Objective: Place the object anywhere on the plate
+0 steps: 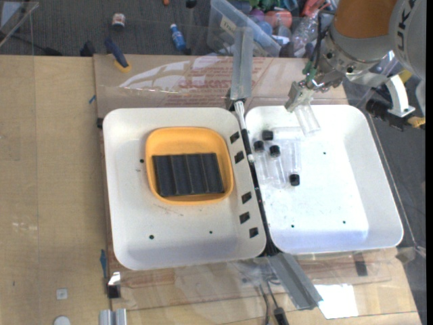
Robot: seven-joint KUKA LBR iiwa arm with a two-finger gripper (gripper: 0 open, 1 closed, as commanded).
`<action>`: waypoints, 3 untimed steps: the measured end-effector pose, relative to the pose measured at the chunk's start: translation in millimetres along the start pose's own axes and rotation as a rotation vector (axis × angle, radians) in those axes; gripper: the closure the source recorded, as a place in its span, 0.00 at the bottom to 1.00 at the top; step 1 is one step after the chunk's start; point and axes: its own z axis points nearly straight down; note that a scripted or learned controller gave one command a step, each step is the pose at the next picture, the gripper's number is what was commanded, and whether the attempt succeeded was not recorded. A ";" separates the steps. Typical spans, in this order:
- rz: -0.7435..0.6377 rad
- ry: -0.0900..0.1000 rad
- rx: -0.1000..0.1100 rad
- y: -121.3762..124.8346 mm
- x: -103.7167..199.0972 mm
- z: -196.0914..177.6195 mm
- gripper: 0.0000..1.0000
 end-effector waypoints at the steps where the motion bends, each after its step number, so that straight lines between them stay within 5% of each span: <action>1: -0.090 0.000 0.000 -5.2 -11.8 -19.7 1.00; 2: -0.111 -0.001 0.000 -8.7 -20.0 -30.2 1.00; 3: -0.303 -0.002 -0.001 -27.6 -62.8 -49.4 1.00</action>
